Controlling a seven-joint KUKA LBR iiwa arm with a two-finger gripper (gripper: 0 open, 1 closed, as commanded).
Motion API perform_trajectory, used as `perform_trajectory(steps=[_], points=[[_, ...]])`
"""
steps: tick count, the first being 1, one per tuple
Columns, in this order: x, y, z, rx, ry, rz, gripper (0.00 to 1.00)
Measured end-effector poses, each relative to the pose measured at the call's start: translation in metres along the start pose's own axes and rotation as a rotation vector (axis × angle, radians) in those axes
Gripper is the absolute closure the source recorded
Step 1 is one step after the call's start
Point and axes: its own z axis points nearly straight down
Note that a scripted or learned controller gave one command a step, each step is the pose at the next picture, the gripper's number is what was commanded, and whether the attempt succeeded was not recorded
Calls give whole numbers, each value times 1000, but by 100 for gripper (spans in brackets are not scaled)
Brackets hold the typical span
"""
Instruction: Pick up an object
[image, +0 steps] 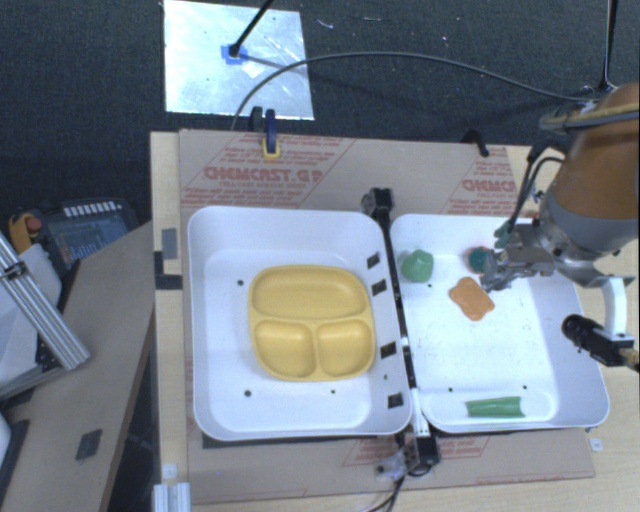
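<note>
Orange chunk is sitting in the right bin, just below the gripper, which is hovering by a teal piece; can't tell how it's set. It's risking nudging either away instead of grabbing

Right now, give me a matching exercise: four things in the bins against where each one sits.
Things:
1. yellow tray
2. green ball
3. orange piece
4. green bar

Places:
A. right bin, near front edge
B. left bin, middle
C. right bin, just below the tool
D. right bin, back left, by the divider

Pairs: 1-B, 2-D, 3-C, 4-A
</note>
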Motion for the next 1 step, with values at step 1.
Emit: perform_trajectory(steps=[1], points=[[53,18,-2,-2,0,0,100]])
